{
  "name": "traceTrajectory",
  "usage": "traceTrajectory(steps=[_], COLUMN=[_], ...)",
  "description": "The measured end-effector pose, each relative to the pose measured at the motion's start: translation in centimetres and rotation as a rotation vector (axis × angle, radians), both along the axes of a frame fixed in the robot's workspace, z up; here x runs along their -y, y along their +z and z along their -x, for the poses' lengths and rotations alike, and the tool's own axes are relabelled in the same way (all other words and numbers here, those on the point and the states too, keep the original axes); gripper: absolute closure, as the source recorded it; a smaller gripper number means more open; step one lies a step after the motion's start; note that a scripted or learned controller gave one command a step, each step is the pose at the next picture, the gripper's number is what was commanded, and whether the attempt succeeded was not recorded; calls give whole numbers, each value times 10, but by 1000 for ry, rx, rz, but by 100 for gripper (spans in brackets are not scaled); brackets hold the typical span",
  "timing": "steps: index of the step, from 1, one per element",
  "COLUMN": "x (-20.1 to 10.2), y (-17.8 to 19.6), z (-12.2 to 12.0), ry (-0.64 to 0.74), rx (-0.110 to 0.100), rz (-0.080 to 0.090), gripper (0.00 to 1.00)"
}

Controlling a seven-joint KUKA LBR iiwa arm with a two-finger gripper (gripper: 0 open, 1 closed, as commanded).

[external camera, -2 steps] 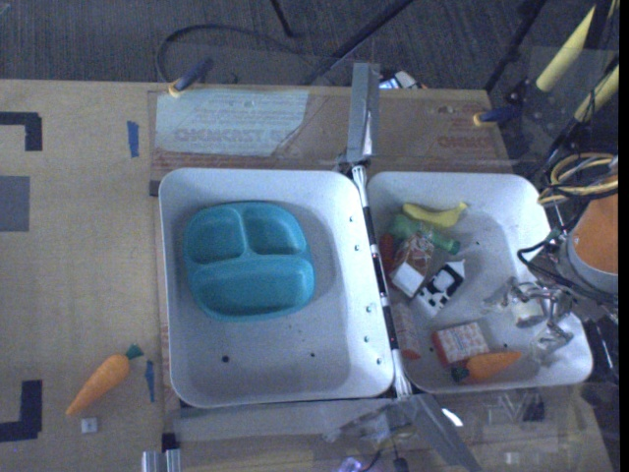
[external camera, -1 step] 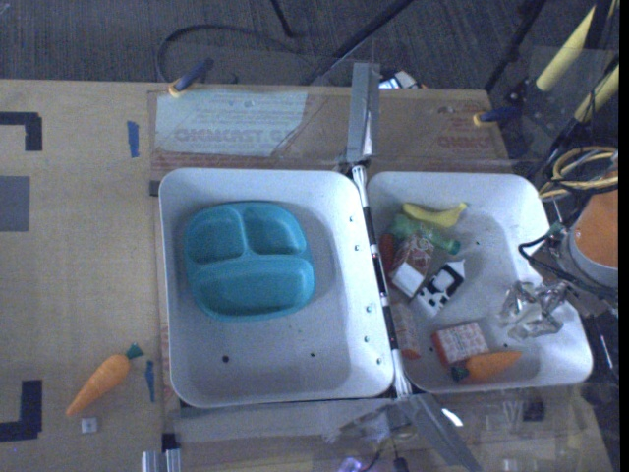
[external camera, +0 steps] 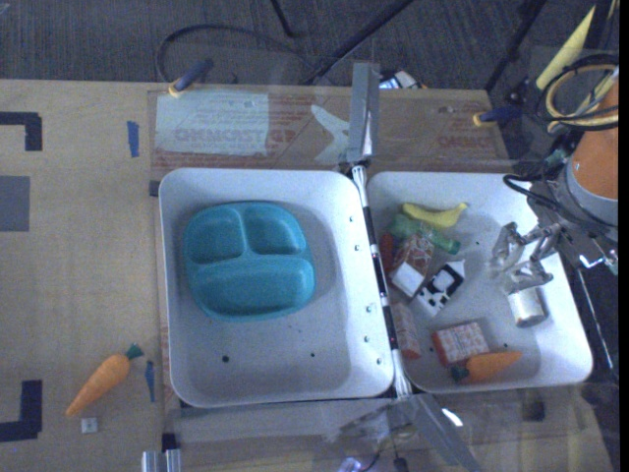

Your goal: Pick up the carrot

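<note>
Two carrots are in view: one carrot (external camera: 489, 364) lies at the near edge of the right bin (external camera: 575, 362), just beside a small red box (external camera: 460, 340); a second carrot (external camera: 99, 382) rests on the desk (external camera: 69, 293), left of both bins. Nothing is lifted yet. The pincer (external camera: 521, 254) hovers over the right bin, fingers apart and holding nothing, above a metal can (external camera: 528, 305). A banana (external camera: 435, 212) and packets crowd the bin.

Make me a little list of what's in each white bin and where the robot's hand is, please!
left bin: blue plate
right bin: banana, carrot, silver can, small boxes
bench outside the bins: another carrot
gripper: over the right bin, above the can
carrot in the bin: near the front edge, apart from the gripper
</note>
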State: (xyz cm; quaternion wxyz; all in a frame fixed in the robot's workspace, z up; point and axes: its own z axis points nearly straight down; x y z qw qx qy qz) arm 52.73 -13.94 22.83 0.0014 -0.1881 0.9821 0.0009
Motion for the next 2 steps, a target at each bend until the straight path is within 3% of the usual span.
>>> traceTrajectory(steps=[1,2], x=[-42,-42], y=[-98,-98], z=[39,39], ry=[-132,-131], rx=[-5,-5], rz=[0,0], gripper=[100,0])
